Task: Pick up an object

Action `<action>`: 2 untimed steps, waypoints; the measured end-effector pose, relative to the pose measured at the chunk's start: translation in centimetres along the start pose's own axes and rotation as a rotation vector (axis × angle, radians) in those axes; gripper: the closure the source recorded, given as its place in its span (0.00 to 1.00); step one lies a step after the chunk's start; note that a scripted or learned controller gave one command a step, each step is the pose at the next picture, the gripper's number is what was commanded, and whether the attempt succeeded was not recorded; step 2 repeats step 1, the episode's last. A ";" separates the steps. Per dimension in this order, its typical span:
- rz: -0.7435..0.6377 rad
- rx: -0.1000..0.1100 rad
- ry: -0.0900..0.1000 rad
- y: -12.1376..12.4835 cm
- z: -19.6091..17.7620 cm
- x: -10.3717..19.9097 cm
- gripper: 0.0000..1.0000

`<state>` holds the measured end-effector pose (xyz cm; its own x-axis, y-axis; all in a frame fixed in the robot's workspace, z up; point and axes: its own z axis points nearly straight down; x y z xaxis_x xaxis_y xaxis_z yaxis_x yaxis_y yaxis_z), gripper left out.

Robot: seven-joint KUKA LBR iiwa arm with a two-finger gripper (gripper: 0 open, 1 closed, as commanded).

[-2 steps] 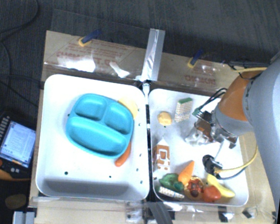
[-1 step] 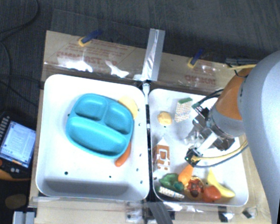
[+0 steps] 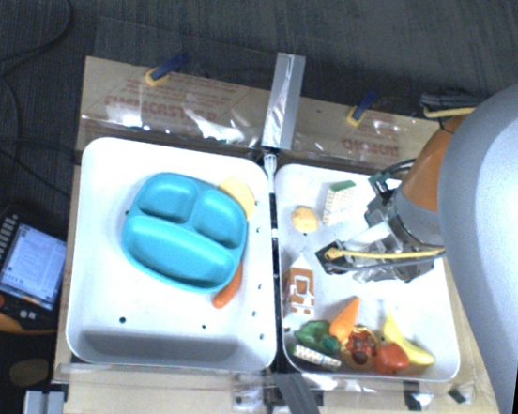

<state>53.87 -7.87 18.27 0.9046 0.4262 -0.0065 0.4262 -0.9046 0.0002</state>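
Note:
My gripper point(image 3: 376, 234) hangs low over the middle of the right bin point(image 3: 449, 312), reaching in from the right. Just left of it lie a small tan bun-like toy point(image 3: 305, 219) and a green and white piece point(image 3: 340, 199). Nearer the front of that bin are an orange and white box point(image 3: 300, 292), a carrot point(image 3: 345, 317), a green pepper point(image 3: 313, 333), a banana point(image 3: 407, 344) and a red tomato point(image 3: 391, 358). Nothing shows between the gripper and these toys that tells of a hold.
The left bin point(image 3: 92, 321) holds a blue divided plate point(image 3: 185, 229), a yellow piece point(image 3: 238, 192) behind it and an orange stick point(image 3: 228, 288) at its right side. The grey arm point(image 3: 496, 204) covers the right bin's far right corner. A divider wall point(image 3: 272, 250) separates the bins.

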 end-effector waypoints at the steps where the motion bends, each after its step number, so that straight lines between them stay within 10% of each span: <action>1: 0.042 0.003 0.000 -7.8 -0.8 -2.5 1.00; 2: 0.042 0.003 0.000 -7.8 -0.8 -2.5 1.00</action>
